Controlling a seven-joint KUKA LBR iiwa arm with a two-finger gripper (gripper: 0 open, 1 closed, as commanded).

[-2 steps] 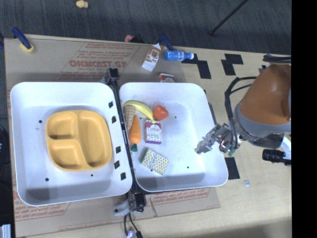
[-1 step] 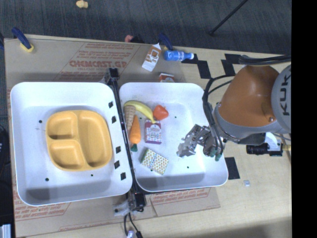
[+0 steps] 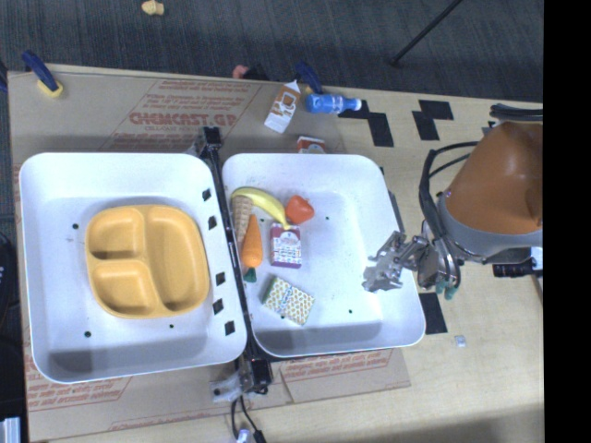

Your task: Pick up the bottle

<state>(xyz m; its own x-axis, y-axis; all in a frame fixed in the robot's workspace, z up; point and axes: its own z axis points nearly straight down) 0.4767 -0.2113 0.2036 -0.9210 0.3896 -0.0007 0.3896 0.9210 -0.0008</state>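
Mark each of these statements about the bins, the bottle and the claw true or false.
1. The bottle lies on the bench, outside both bins. True.
2. The claw is over the left bin. False: it is at the right bin's right side.
3. The yellow tray sits in the left bin. True.
4. The banana lies in the left bin. False: it lies in the right bin.

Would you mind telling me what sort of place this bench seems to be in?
Probably a robotics lab test bench: two shallow white plastic bins clamped side by side on cardboard, toy food such as a yellow plastic banana, and a grey metal claw reaching in.
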